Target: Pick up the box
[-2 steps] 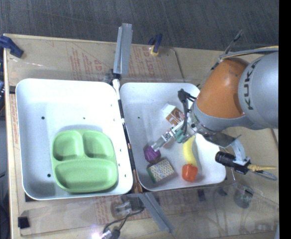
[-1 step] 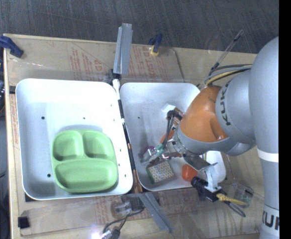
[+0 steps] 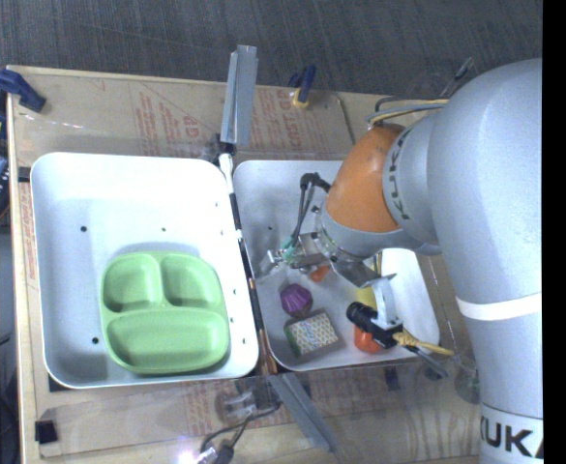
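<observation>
low over the middle of the shallow white right bin point(image 3: 263, 196), the gripper point(image 3: 290, 253) is seen at the end of the grey arm point(image 3: 486, 191) with its orange band, which enters from the right of the frame. whether the gripper is spread or pressed together cannot be told, and nothing can be seen to be pinched in it.

the small rectangular box point(image 3: 312, 334), patterned in speckled green and tan on top, is found lying flat near the lower edge of the right bin, below the gripper and apart from it. a rounded purple object point(image 3: 297, 300) is placed just above the box, between it and the gripper. a small orange piece point(image 3: 319, 274) is seen just beside the gripper, to its lower right. a red-orange rounded object point(image 3: 365, 340) is located to the right of the box, partly covered by the robot's own parts.

in the shallow white left bin point(image 3: 118, 196), a light green plastic tray with three compartments point(image 3: 164, 312) is set flat towards the lower part. both bins are borne by a pale wooden bench point(image 3: 118, 114), with a blue clamp point(image 3: 303, 80) fixed at its upper edge.
</observation>
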Controlling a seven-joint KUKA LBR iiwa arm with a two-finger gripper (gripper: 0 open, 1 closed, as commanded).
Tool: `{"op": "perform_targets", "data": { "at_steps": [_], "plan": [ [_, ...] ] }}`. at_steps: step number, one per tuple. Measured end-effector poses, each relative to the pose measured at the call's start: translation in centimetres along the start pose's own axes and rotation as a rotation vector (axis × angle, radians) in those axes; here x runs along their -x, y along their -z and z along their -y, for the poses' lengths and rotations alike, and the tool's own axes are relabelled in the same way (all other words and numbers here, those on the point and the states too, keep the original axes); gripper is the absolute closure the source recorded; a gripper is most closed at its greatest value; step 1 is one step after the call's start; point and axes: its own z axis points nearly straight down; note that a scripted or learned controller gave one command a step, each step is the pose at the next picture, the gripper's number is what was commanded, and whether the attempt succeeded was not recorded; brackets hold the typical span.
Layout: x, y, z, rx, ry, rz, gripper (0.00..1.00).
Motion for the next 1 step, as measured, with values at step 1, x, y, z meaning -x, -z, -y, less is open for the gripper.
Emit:
{"op": "perform_targets", "data": {
  "at_steps": [1],
  "plan": [
    [0.44, 8.95, 7.00, 0.001, 0.076, -0.001, 0.00]
  ]
}}
